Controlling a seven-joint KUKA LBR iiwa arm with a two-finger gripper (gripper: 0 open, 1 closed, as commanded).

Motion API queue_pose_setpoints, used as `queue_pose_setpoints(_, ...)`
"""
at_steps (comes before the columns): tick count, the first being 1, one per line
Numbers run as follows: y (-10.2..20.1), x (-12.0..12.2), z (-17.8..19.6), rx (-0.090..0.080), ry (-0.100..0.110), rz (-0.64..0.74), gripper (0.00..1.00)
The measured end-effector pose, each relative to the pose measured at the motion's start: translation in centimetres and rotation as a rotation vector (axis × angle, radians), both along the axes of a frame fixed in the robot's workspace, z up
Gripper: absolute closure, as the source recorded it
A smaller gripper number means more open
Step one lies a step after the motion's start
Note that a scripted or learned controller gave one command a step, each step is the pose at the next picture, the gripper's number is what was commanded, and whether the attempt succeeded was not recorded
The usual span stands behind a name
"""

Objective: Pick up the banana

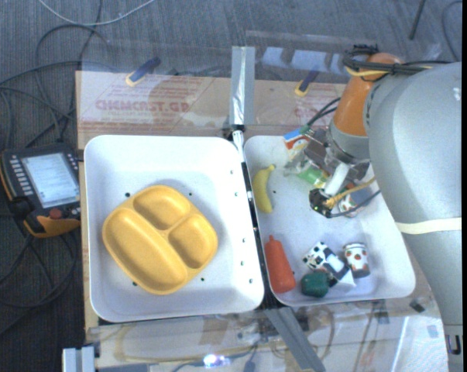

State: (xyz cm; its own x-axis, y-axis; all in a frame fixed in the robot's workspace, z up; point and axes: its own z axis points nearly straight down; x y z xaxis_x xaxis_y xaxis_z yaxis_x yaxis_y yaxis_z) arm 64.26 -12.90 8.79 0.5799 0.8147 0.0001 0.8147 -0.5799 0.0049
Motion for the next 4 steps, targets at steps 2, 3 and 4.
queue_pose_setpoints(2, 1.0, -4.6, 0.4, -0.005, -0.014, 0.13, 1.0)
queue_pose_setpoints(3, -6.2, -10.2, 7.3, 0.0, 0.014, -0.265, 1.0)
queue_pose_setpoints(4, -4.5, -14.2, 0.4, 0.001, -0.004, 0.012, 1.0)
